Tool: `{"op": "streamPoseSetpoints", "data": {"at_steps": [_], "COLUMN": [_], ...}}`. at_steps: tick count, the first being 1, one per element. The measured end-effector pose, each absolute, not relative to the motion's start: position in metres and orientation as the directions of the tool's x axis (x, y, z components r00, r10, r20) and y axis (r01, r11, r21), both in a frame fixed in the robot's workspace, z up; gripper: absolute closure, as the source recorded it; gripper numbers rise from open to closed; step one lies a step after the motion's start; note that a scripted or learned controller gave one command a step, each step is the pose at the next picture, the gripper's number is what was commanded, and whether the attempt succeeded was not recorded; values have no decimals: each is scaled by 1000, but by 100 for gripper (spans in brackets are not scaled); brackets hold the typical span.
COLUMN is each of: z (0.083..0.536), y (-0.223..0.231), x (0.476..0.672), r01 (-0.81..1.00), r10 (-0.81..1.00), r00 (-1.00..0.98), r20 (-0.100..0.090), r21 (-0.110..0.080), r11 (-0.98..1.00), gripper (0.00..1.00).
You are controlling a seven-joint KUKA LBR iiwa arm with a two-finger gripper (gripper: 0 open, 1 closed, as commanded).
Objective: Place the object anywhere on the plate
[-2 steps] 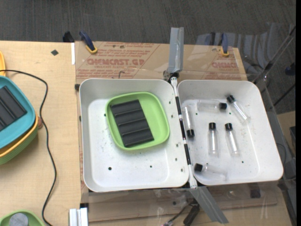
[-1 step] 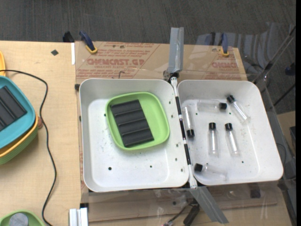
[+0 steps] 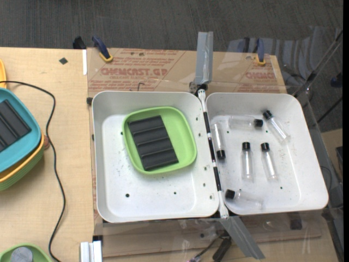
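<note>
1. We see two white bins side by side: the left bin point(image 3: 109, 195) and the right bin point(image 3: 305, 190), touching along a centre seam.
2. A green plate point(image 3: 185, 127), squarish with rounded corners, sits in the upper middle of the left bin, slightly turned.
3. A black ribbed pad point(image 3: 152, 142) lies on the plate and covers most of its middle.
4. We count six clear vials with black caps, all lying flat in the right bin, well apart from the plate.
5. The first vial point(image 3: 216, 138) lies along the bin's left wall, cap toward the camera.
6. The second vial point(image 3: 246, 161) and third vial point(image 3: 268, 161) lie near each other mid-bin, roughly parallel, caps away from the camera.
7. The fourth vial point(image 3: 275, 125) is tilted near the far right; the fifth vial point(image 3: 242, 123) lies crosswise just left of it.
8. The sixth vial point(image 3: 242, 199) lies by the near wall, cap to the left.
9. A printed cardboard sheet point(image 3: 142, 70) lies behind the bins, held by two clamps point(image 3: 101, 48).
10. At the left edge of the wooden bench point(image 3: 32, 64) we see a teal tray point(image 3: 22, 141) and a black cable point(image 3: 54, 162).
</note>
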State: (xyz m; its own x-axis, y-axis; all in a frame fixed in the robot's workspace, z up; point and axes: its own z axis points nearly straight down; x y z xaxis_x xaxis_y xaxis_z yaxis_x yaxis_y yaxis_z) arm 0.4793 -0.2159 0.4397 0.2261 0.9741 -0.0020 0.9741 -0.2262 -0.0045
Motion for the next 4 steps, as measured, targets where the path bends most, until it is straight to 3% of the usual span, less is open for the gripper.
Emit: {"op": "streamPoseSetpoints", "data": {"at_steps": [4], "z": [441], "y": [-218], "x": [479], "r01": [995], "r10": [995], "r00": [98], "r20": [-2], "r21": [-2], "r11": [-98], "gripper": [0]}}
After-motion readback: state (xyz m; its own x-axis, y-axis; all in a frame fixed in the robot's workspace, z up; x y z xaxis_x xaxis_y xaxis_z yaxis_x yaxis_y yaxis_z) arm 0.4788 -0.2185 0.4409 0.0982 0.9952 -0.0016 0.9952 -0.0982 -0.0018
